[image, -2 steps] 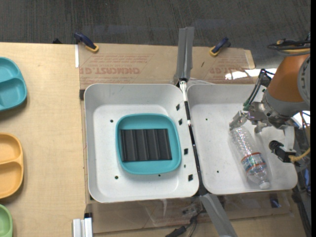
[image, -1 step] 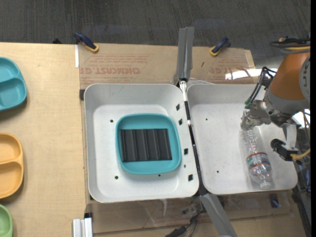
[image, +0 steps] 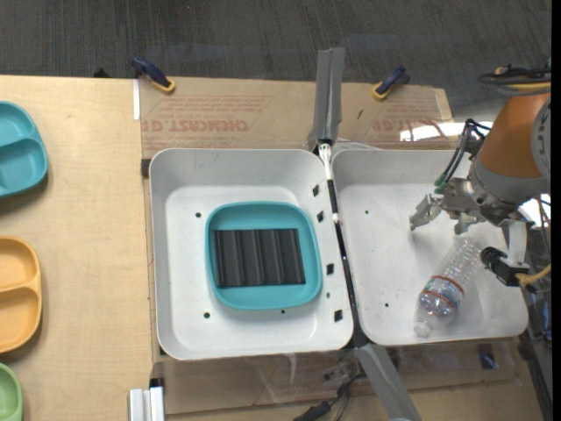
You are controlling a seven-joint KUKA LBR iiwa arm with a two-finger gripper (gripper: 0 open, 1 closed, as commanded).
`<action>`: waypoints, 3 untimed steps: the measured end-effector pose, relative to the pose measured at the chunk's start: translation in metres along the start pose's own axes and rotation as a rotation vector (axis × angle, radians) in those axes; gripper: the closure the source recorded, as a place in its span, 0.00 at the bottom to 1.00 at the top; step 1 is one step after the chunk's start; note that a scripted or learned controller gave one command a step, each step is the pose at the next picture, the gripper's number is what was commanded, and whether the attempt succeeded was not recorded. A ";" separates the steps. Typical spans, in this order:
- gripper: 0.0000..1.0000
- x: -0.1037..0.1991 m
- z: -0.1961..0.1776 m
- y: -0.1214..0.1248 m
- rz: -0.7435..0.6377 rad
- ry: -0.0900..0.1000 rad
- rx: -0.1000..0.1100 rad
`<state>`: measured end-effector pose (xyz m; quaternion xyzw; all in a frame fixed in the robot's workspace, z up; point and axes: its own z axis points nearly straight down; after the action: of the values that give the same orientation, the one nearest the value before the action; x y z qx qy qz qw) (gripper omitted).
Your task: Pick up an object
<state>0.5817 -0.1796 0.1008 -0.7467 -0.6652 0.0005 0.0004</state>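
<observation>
A clear bottle is seen lying tilted in the right bin, lower right of frame. Above it, the claw is held with fingers spread apart, gripping nothing. A teal tray is seen in the left bin.

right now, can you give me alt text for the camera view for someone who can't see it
A grey and orange robot arm's gripper hovers over the right white bin, just above a clear plastic bottle lying on its side. The left white bin holds a teal tray with a dark ridged insert.
</observation>
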 end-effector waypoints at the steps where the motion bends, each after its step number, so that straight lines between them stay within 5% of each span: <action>1: 0.00 -0.037 0.010 -0.053 -0.137 0.007 0.003; 2: 0.00 -0.039 0.010 -0.099 -0.296 0.001 0.000; 3: 0.00 -0.053 -0.046 -0.086 -0.177 -0.001 -0.002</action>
<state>0.4898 -0.2223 0.1464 -0.6851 -0.7285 0.0002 -0.0004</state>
